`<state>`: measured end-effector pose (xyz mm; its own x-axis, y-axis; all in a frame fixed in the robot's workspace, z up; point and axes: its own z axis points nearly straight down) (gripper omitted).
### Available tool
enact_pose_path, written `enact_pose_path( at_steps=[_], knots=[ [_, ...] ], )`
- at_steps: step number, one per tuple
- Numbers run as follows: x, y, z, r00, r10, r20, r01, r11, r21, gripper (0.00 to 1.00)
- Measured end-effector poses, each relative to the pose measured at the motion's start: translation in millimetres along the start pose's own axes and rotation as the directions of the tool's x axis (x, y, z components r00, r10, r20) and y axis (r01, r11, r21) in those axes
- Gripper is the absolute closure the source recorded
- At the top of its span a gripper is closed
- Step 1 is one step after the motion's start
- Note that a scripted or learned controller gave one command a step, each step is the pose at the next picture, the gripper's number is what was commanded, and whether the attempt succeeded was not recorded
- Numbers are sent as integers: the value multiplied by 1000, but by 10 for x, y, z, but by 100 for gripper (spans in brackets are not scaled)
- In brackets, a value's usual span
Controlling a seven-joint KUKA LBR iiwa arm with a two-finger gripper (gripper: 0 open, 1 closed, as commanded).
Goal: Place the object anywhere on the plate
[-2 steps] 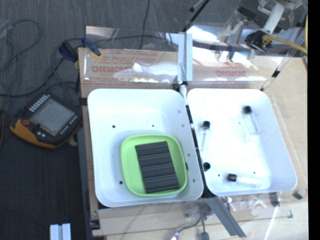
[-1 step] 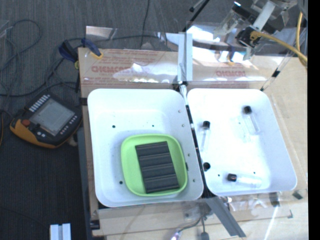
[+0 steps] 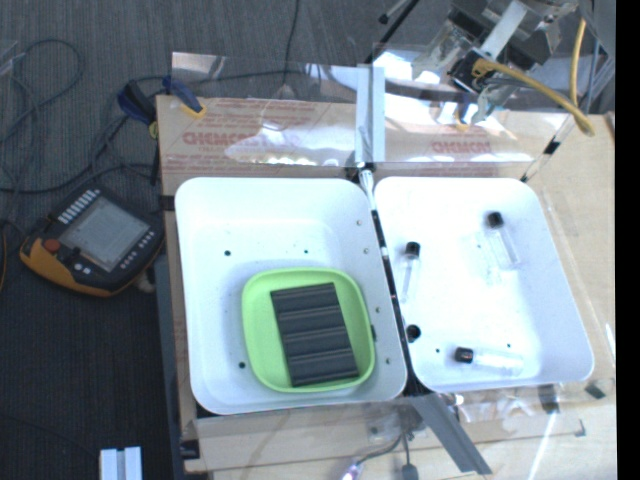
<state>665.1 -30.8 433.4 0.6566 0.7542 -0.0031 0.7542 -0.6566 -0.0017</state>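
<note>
The plate [image 3: 258, 298] in the left bin [image 3: 200, 228] carries a dark ribbed block [image 3: 314, 334]. Clear vials [image 3: 480, 356] lie in the right bin [image 3: 560, 298]. The gripper [image 3: 470, 108] hovers beyond; next comes descending to a vial.

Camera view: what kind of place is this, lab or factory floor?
Likely a robotics lab test bench: two white bins on a makeshift bench, a handheld controller lying on dark carpet with loose cables, and a gripper hanging above.
</note>
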Motion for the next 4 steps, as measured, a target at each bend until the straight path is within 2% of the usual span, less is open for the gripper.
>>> enact_pose_path(
  at_steps=[1,2,3,4],
  knots=[
    [-17,14,0,999,54,0,-54,999,0,0],
    [-105,82,153,986,168,0,-168,986,1,0],
    [-35,-63,-3,983,182,-2,-182,983,0,0],
    [60,-113,85,995,98,1,-98,995,-1,0]
  ],
)
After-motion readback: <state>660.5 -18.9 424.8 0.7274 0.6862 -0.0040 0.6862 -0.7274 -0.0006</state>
